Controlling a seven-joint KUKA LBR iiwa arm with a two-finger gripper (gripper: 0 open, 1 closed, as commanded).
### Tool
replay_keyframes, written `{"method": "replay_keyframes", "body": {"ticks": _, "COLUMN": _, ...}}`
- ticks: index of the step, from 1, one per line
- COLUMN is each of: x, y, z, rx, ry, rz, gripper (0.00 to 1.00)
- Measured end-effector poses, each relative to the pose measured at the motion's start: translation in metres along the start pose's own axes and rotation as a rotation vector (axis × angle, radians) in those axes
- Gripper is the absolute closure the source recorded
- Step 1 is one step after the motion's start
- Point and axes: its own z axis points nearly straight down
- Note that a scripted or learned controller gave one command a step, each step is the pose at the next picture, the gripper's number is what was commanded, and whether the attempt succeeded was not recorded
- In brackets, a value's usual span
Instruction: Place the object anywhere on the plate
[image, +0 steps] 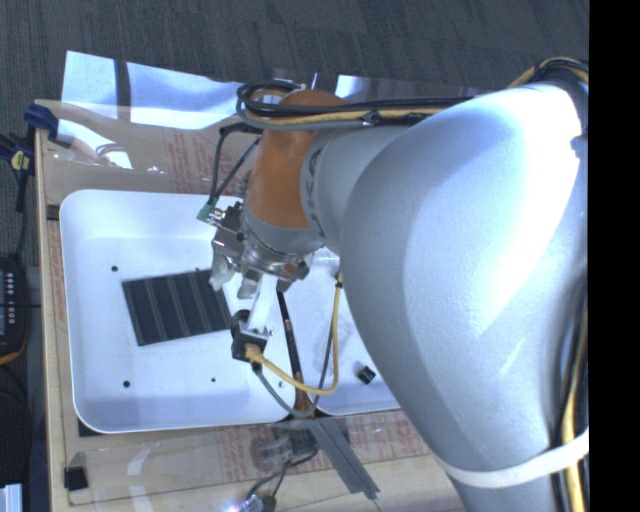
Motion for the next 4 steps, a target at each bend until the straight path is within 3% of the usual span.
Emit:
{"method": "replay_keyframes", "body": {"ticks": 1, "x": 0.088, "y": 0.018, "z": -0.050, "rx": 0.001, "ry": -0.001, "rz": 0.064, "gripper": 1.00}}
{"method": "replay_keyframes", "body": {"ticks": 2, "x": 0.079, "y": 0.074, "z": 0.063, "rx": 0.005, "ry": -0.005, "rz": 0.314, "gripper": 1.00}}
{"method": "replay_keyframes", "body": {"ticks": 3, "x": 0.106, "y": 0.046, "z": 0.098, "rx": -0.001, "ry": 0.004, "rz": 0.643, "gripper": 1.00}}
{"method": "replay_keyframes", "body": {"ticks": 4, "x": 0.061, "y": -0.028, "z": 0.096, "rx": -0.002, "ry": 0.006, "rz": 0.049, "gripper": 1.00}}
